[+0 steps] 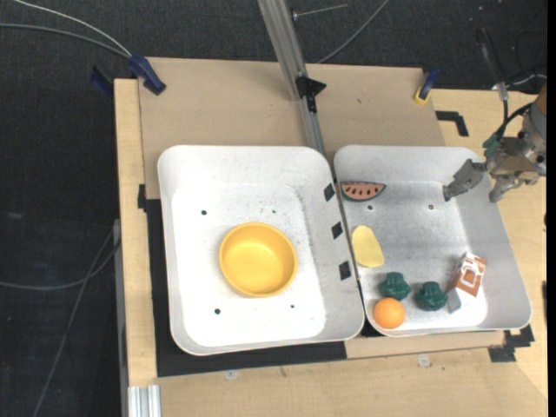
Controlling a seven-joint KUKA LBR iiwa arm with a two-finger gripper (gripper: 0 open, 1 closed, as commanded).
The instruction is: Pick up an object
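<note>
- Since nothing sits between the fingers of the claw point(483, 183), the pick looks not yet made; all of the lifting is left, as far as I can judge.
- The claw hangs over the upper right corner of the right bin point(499, 233), its two dark fingers spread apart and bare, so it reads as open.
- Every candidate rests on the floor of that bin: a watermelon slice point(361, 190) near the upper left corner, a pale yellow piece point(367, 247) below it, an orange ball point(389, 313) at the lower edge, two dark green toys point(394, 284) point(429, 295) just beside the ball, and a small orange-and-white carton point(470, 275) toward the right wall.
- None of these touches the claw; the carton and the right green toy lie nearest, yet well apart from it.
- A yellow bowl point(257, 258) sits alone in the left bin point(187, 233), far from the arm.
- What remains, by my reading: choose one thing, come down over it, close, and raise it off the table point(226, 102).
</note>
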